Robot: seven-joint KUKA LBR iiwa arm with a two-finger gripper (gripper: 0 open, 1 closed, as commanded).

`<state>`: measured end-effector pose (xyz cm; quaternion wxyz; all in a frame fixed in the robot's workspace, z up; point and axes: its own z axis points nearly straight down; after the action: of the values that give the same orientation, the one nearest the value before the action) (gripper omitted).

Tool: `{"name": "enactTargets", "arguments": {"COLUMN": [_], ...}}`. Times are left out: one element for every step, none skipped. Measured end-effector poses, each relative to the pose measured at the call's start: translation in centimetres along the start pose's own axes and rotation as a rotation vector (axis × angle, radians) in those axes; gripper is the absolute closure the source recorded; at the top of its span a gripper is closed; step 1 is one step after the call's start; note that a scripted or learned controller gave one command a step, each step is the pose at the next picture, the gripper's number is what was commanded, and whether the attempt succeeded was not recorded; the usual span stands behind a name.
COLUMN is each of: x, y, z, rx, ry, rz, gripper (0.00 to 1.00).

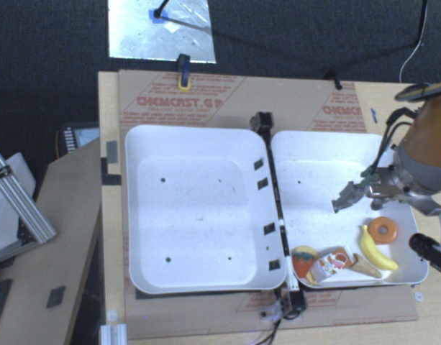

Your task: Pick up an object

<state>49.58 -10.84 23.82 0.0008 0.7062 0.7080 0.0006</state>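
Several small objects lie along the front edge of the right bin (314,157): a yellow banana (375,251), an orange ring-shaped toy (383,229), a red and orange round fruit (303,260), a red-and-white packet (331,263) and a brown cone-shaped piece (365,267). My gripper (347,197) hangs over the middle of the right bin, pointing left. It is up and to the left of the banana and the ring, apart from both. Nothing shows in its grasp.
The left bin (141,192) sits beside the right one, with a black clip strip (272,192) along the divide. Both rest on a cardboard sheet (227,95). A shiny metal plate (161,20) lies at the back left.
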Motion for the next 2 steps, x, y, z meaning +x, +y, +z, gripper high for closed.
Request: {"name": "enactTargets", "arguments": {"x": [5.5, 10.2], "y": [-0.7, -0.7], "z": [-12.7, -24.4], "rx": [-0.015, -0.016], "ry": [0.001, 0.002], "rz": [-0.009, -0.007], "gripper": [0.00, 0.00]}}
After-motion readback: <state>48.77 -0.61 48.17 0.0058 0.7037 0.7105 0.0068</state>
